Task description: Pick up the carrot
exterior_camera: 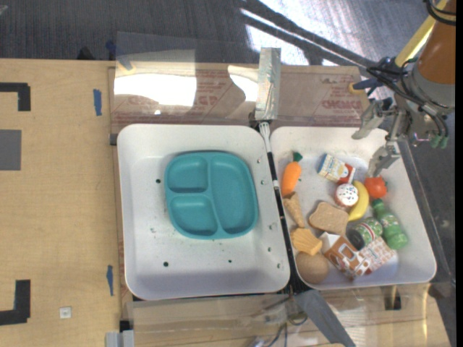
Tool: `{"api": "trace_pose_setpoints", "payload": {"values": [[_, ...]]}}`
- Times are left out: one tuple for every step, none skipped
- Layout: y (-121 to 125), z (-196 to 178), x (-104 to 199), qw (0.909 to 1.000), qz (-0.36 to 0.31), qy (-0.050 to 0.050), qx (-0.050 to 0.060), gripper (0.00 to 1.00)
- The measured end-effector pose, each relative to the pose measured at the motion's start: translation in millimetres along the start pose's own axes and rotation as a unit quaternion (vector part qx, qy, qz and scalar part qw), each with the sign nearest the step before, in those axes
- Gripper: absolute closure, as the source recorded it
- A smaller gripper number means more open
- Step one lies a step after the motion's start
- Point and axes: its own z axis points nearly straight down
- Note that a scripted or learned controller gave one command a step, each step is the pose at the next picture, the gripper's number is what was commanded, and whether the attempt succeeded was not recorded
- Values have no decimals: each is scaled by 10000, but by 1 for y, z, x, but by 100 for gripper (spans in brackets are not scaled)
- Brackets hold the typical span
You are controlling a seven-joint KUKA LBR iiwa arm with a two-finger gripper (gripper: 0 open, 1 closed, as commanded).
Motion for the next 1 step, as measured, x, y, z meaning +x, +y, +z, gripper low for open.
{"api": "trace_pose_setpoints", "payload": {"values": [[62,129,22,9998,-176,68,-26,0]]}}
